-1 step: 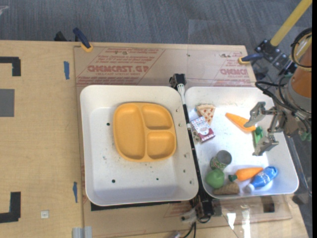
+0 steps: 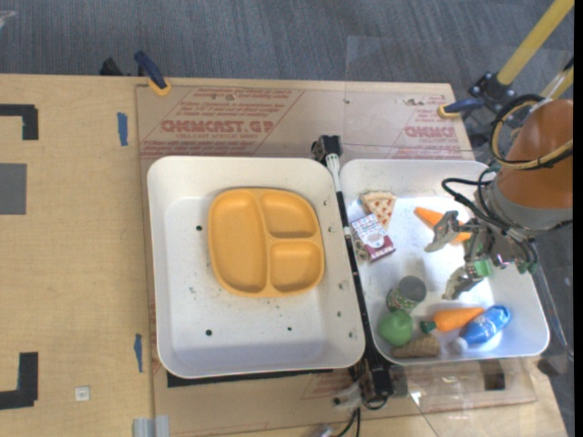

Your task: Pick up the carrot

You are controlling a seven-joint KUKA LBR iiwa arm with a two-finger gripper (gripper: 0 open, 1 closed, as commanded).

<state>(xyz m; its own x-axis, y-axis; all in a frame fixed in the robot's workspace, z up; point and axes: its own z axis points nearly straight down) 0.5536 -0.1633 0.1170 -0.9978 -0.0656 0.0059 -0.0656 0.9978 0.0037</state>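
The orange tapered plastic carrot (image 2: 458,318) lies near the right bin's (image 2: 537,335) front edge, touching a blue-and-white bottle (image 2: 484,327). The two-finger gripper (image 2: 457,256) hangs above, spread wide, holding nothing. Best to descend centred over the carrot's middle, fingers straddling it crosswise, clear of the bottle.

A robotics lab or test bench is being shown: two white bins (image 2: 173,244) are being clamped onto a cardboard sheet (image 2: 291,116) over a plywood bench (image 2: 64,271), left of the fingers (image 2: 446,230), with grey carpet (image 2: 273,16) beyond.
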